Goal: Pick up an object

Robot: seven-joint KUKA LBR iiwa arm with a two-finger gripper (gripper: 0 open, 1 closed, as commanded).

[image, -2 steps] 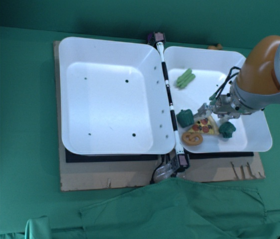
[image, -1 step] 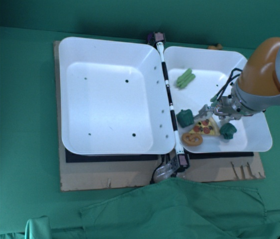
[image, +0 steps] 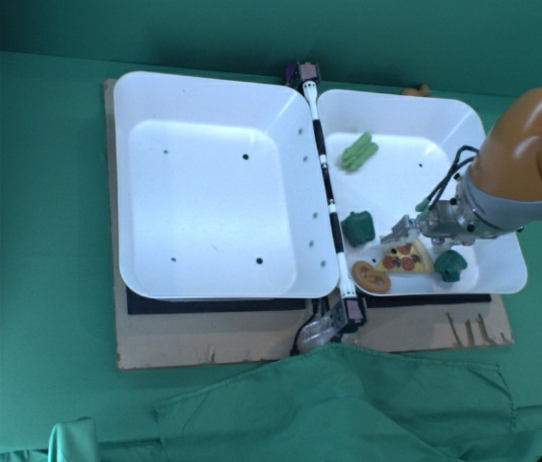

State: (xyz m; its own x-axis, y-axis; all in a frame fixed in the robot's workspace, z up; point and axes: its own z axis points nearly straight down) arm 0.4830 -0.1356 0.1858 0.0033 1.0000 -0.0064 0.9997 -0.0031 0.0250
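The right bin (image: 444, 123) holds several toy foods: a light green bean pod (image: 358, 151) near its back, a dark green pepper (image: 358, 228) by the divider, a pizza slice (image: 405, 257), a small orange pretzel-like piece (image: 371, 277) at the front left corner, and a dark green broccoli piece (image: 451, 265) at the front. My gripper (image: 403, 229) reaches in from the right, low over the bin just behind the pizza slice and right of the pepper. I see nothing between its fingers.
The left bin (image: 215, 186) lies beside the right one, with a black and white hinge strip (image: 326, 181) between them. Both rest on a cardboard sheet (image: 213, 349). Folded green cloth (image: 348, 402) lies in front.
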